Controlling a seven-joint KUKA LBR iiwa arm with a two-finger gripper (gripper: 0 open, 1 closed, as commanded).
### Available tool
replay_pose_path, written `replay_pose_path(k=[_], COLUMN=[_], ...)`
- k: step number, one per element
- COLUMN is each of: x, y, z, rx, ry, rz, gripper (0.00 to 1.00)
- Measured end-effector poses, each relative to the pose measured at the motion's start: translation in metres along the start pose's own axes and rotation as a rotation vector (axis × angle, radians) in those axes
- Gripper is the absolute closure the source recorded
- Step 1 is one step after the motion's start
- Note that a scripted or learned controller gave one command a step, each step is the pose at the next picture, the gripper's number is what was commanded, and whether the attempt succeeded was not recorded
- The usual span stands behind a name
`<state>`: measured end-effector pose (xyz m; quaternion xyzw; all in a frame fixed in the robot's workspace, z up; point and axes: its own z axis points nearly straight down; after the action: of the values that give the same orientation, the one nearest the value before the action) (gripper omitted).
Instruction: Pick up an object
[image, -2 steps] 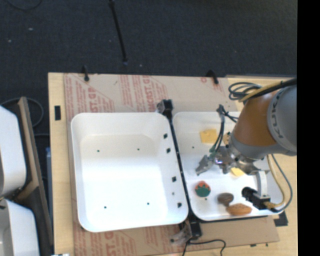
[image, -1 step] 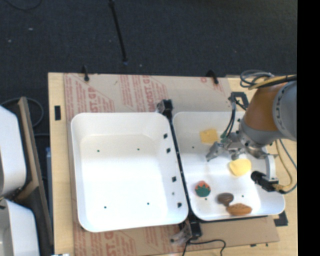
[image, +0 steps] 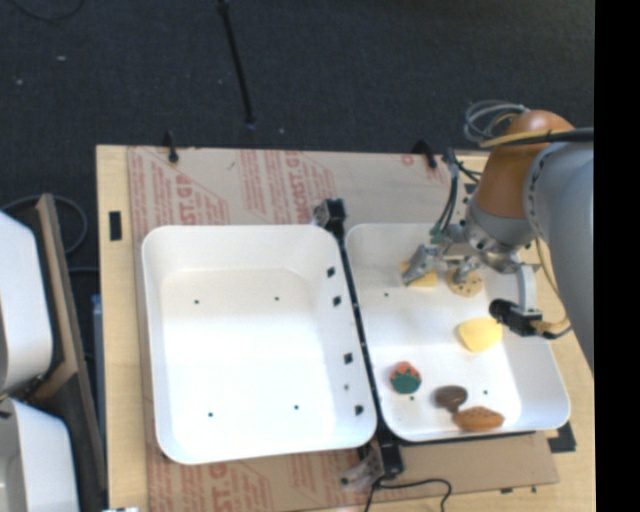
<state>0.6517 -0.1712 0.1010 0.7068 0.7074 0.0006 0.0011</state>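
Note:
My gripper (image: 441, 267) hangs low over the far part of the right bin (image: 530, 385), open, its fingers spread to either side. A small pale yellow piece (image: 427, 281) lies just below it near the left finger (image: 415, 268), and a tan speckled round piece (image: 463, 287) lies by the right finger. Nothing shows held between the fingers. Further forward in the same bin lie a yellow block (image: 480, 334), a red and green round object (image: 405, 378), a dark brown lump (image: 451, 397) and an orange-brown object (image: 480, 418).
The left bin (image: 160, 300) stands beside the right one, with a black divider strip (image: 350, 310) between them. A black clip (image: 329, 213) sits at the far end of the divider. Cables loop above the arm's wrist (image: 490, 118).

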Motion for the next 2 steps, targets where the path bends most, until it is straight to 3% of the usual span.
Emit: replay_pose_path(k=[1, 2], x=[-0.0013, -0.0012], y=[-0.0002, -0.0006], z=[-0.0117, -0.0109], rx=[-0.001, 0.0], ry=[0.0, 0.0], rz=[0.002, 0.002], gripper=[1.0, 0.0])
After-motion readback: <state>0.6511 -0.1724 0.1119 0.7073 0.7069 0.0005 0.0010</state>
